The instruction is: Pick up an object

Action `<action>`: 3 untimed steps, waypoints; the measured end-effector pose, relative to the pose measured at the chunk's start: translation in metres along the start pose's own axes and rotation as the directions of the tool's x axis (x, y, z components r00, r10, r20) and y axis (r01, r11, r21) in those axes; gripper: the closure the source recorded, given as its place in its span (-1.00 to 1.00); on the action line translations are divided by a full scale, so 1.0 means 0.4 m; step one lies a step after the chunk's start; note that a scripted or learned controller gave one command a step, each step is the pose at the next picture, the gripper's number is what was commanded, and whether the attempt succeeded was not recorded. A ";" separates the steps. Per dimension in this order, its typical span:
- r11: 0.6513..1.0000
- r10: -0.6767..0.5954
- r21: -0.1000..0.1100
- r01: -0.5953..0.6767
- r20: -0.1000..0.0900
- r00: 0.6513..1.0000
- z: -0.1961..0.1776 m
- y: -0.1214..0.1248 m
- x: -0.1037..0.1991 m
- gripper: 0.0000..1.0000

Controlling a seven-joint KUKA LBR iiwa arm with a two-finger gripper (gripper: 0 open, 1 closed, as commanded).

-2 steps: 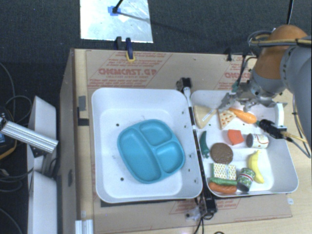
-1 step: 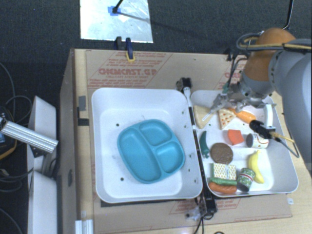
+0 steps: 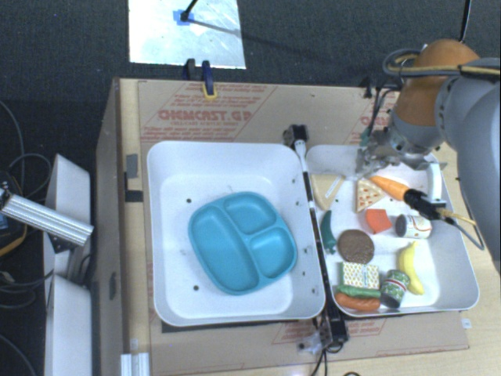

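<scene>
The grey arm's end effector (image 3: 374, 157), grip state impossible to tell, hangs over the right white bin (image 3: 462, 276); it should centre on the orange plastic carrot (image 3: 389, 186) before descending.

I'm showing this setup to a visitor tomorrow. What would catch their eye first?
Probably the blue divided plate, lying alone in the left bin. Next, the clutter of toy food in the right bin: a carrot, a banana, a brown round patty. Above that bin's far end hangs the grey arm with its orange band, gripper low over the bin.
</scene>
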State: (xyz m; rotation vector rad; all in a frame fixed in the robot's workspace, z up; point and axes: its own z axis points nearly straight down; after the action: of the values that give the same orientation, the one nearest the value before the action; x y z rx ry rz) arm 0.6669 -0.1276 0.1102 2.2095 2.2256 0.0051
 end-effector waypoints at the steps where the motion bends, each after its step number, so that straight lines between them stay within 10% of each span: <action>1: 1.000 -0.001 0.000 0.001 0.000 1.000 0.000 0.000 0.000 -1.00; 2: 1.000 0.006 0.001 -0.006 0.000 1.000 -0.163 0.007 -0.044 -1.00; 3: 1.000 0.005 0.005 -0.005 -0.001 1.000 -0.104 -0.083 -0.063 -1.00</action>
State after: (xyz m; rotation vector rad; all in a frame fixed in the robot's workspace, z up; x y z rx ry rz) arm 0.6337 -0.1529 0.1518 2.2186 2.2228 -0.0001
